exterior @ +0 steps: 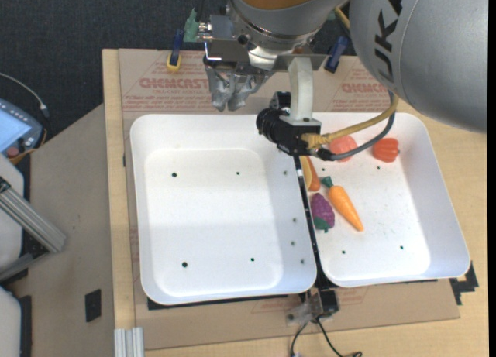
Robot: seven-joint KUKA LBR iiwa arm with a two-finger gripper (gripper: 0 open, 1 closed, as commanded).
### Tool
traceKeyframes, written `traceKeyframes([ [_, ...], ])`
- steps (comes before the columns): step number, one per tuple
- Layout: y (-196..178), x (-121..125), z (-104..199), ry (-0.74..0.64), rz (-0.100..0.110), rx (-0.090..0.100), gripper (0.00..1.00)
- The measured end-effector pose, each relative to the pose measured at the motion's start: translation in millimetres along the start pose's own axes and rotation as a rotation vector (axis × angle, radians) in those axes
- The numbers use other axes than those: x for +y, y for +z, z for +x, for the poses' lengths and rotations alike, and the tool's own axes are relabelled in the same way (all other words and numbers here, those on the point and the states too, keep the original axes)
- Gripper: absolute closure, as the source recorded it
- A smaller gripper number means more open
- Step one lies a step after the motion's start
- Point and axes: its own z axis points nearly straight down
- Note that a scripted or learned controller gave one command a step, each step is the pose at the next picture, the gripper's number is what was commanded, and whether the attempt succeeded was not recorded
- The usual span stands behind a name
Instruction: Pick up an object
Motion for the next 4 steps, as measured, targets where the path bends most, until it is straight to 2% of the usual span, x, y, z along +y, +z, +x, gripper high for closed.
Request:
traceKeyframes([
  [1,-64,14,-1,0.000,-0.013,0.005,1.00],
  [2,143,-23,-1,0.003,0.014,-0.006,1.00],
  [3,171,52,-2,0.005,-0.008,0.002,1.00],
  [4,195,51,-1,0.003,0.001,0.000,1.00],
])
